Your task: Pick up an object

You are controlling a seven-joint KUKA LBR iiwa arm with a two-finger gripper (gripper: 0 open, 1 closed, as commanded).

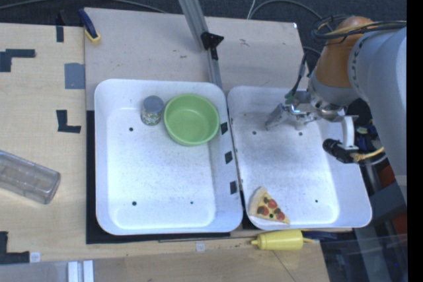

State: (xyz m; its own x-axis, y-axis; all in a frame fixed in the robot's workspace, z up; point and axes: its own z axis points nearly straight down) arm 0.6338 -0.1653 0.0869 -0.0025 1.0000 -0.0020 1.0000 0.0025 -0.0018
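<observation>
My gripper (274,119) hangs low over the back part of the right bin (297,168), on the end of the grey arm with its orange band (334,63). Nothing shows beneath it but bare bin floor. A toy pizza slice (267,206) lies in the front left corner of the right bin, well away from the gripper. In the left bin (158,175), a green bowl (192,119) sits at the back. A small grey-topped can (152,110) stands just left of the bowl.
A yellow bottle (279,240) lies on the bench just in front of the right bin. A slanted metal pole (192,3) ends at the back between the bins. A clear plastic container (26,176) lies far left on the bench.
</observation>
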